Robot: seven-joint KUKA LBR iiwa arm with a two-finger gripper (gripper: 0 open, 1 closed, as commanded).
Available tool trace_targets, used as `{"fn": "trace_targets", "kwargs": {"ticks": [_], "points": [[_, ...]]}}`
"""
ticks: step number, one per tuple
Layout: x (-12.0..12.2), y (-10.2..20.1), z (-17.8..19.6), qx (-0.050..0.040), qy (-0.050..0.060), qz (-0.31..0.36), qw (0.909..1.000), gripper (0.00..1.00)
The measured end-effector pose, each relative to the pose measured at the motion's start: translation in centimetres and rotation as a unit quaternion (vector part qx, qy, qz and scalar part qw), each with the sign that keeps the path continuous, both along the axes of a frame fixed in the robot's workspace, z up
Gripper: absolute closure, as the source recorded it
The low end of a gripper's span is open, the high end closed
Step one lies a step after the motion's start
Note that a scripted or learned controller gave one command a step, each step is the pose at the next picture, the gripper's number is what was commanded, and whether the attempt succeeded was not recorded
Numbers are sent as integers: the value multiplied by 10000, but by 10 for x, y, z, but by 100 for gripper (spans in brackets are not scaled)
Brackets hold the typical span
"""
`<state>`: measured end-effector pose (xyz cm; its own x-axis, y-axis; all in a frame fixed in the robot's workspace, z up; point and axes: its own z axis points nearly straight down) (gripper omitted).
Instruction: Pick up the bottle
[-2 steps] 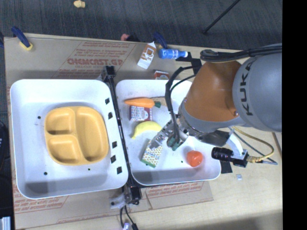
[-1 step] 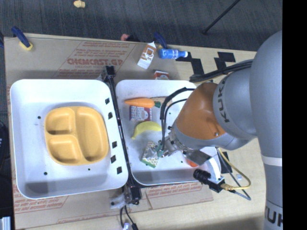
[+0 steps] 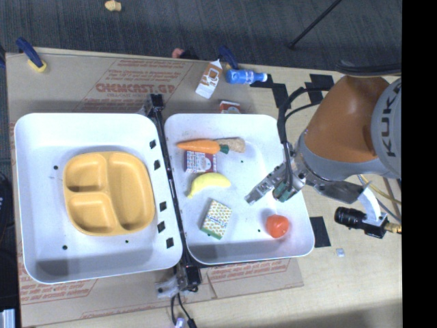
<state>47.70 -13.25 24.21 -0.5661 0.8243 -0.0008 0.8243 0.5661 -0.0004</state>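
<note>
Bench edge: bottle partly hidden

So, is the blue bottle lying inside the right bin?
No, the blue bottle lies on the bench beyond the far rim of the right bin, outside both bins.

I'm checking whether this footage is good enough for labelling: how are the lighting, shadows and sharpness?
Camera view: lighting is even and soft, with no harsh glare on the white bins; faint shadows sit under the banana and the tomato; the gripper looks slightly blurred; print on the small carton is too soft to read.
</note>
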Motion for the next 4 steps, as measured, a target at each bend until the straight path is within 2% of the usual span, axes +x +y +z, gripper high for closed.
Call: {"fn": "trace_targets", "kwargs": {"ticks": [1, 2, 3, 4], "points": [[-1, 27, -85, 15, 26, 1452, 9894, 100], [0, -18, 2, -1, 0, 1189, 9929, 100], [1, 7, -69, 10, 21, 1440, 9896, 100], [0, 50, -50, 2, 2, 2942, 9558, 100]]}}
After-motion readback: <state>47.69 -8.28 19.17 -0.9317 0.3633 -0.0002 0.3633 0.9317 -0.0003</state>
